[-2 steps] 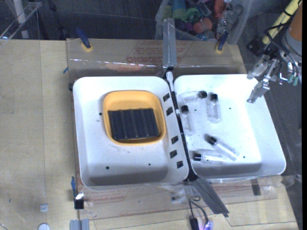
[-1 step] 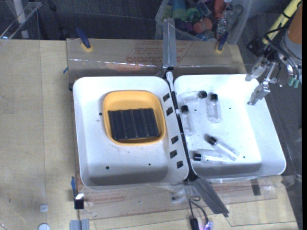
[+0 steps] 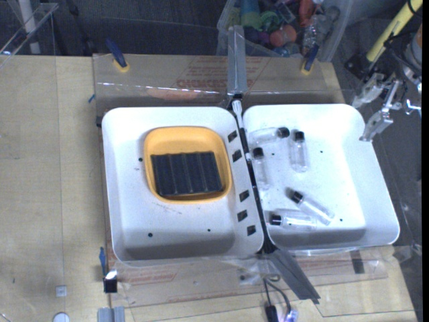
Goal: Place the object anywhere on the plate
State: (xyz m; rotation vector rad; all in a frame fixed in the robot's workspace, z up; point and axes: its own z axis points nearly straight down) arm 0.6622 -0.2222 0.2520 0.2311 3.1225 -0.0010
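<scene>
vial nearest us (image 3: 289, 218): lying flat at the front of the right bin (image 3: 375, 206), clear body, dark cap toward the divider. We'd guess it's very light and stiff, and smooth enough to roll or skid away if nudged off-centre.

angled vial (image 3: 308, 204): just behind it, lying at a slant and close to or touching the first one; we can't tell which. That crowding looks like the tricky bit, since closing on one could bump the other.

where to grab: we'd go for mid-body, across the short width, so the round sides sit square in the grip. We can't tell glass from plastic, so squeeze gently.

upright-ish vial (image 3: 298, 150): further back in the same bin and well apart from the front pair, so it's probably the easiest pick. More small capped vials sit near the divider (image 3: 257, 159).

yellow plate (image 3: 186, 164): sits in the left bin (image 3: 120, 180) with a dark ribbed insert in the middle. It's a wide target and nothing from the right bin is on it yet.

gripper (image 3: 385, 109): far right, up beyond the right bin's back corner and clear of the vials.

jaws: nothing's held, but we can't tell how far apart they are at this angle.

arm pose: pulled back off to the side over the counter edge, not reaching into either bin.
</scene>
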